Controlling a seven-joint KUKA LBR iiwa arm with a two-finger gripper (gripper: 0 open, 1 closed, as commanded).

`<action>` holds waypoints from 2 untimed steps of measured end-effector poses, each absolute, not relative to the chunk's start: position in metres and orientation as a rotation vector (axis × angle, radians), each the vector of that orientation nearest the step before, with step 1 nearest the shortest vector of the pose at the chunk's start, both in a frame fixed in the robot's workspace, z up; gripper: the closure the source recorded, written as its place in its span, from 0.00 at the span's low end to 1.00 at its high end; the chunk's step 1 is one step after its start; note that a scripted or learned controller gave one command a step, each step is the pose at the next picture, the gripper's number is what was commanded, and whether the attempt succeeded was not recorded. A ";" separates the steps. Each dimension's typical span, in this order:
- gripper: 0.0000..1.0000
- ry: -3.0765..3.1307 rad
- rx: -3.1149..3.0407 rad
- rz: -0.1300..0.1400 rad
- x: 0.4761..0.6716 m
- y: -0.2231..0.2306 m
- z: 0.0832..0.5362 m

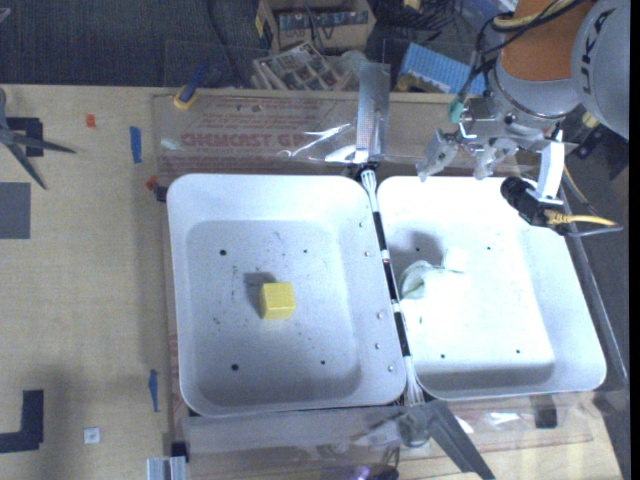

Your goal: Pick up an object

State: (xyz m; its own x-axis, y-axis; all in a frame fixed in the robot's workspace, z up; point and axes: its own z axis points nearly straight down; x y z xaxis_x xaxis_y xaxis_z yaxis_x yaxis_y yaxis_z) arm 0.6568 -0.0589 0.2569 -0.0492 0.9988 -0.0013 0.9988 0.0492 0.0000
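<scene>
With the gripper (462, 158) spread and empty above the right bin's (560, 298) far edge, the pale object (415, 280) against that bin's left wall risked finger-wall collision.

A blue tape strip (135, 144) and black scissors (28, 146) lie on the wooden bench (80, 298).

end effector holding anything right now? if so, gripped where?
Nothing held. The end effector is open above the right bin's far rim; the yellow block lies in the left bin.
</scene>
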 end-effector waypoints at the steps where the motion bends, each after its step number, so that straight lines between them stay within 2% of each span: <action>1: 0.00 2.164 2.275 -0.002 0.665 -0.104 0.392; 2: 0.00 1.679 2.661 -0.009 0.525 -0.080 0.324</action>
